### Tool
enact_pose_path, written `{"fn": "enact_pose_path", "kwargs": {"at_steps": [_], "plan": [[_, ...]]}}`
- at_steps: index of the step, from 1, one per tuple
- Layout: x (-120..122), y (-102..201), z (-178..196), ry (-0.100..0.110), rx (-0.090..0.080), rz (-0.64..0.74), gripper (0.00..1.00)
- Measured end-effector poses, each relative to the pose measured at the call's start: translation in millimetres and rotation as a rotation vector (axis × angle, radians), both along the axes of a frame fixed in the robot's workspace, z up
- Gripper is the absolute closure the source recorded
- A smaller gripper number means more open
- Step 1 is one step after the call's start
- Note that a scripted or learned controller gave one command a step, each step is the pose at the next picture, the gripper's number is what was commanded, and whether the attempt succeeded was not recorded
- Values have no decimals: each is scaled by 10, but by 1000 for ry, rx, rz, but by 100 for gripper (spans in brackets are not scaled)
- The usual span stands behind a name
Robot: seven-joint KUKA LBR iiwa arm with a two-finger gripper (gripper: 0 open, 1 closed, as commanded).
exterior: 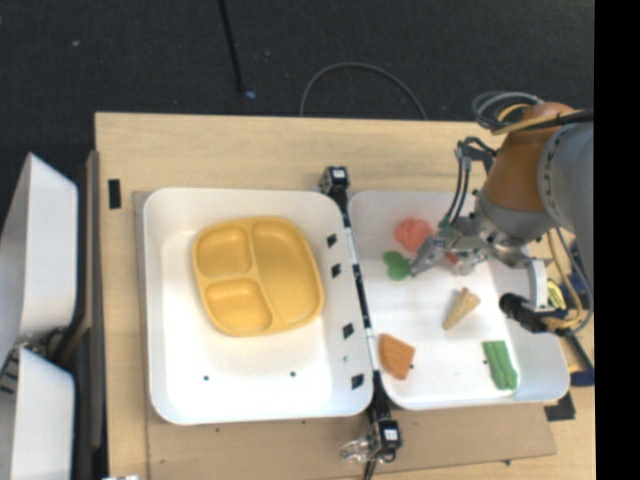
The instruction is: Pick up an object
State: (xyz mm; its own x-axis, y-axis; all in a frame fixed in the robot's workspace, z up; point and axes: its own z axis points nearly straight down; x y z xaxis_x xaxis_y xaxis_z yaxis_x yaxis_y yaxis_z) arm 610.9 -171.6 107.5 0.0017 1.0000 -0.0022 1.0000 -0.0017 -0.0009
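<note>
Right now the claw (pixel 432 255) sits low in the right bin (pixel 440 388), fingers apart w/ nothing in them. Pink thing (pixel 411 233) lies just behind it, green bit (pixel 397 265) just left.

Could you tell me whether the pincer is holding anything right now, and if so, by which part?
It cannot be told. The pincer hangs low in the right bin, between the red piece and the small green piece, but its tips are too blurred.

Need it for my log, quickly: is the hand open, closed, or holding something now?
Hand: cannot be told; it sits low in the right bin, beside the pink object.
</note>
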Motion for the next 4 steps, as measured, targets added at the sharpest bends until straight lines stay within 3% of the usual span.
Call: {"fn": "enact_pose_path", "kwargs": {"at_steps": [1,3,4], "plan": [[14,-8,147,-6,-1,-1,100],[-23,-10,1181,-6,1,4,100],[-2,420,1205,-2,3,7,100]]}}
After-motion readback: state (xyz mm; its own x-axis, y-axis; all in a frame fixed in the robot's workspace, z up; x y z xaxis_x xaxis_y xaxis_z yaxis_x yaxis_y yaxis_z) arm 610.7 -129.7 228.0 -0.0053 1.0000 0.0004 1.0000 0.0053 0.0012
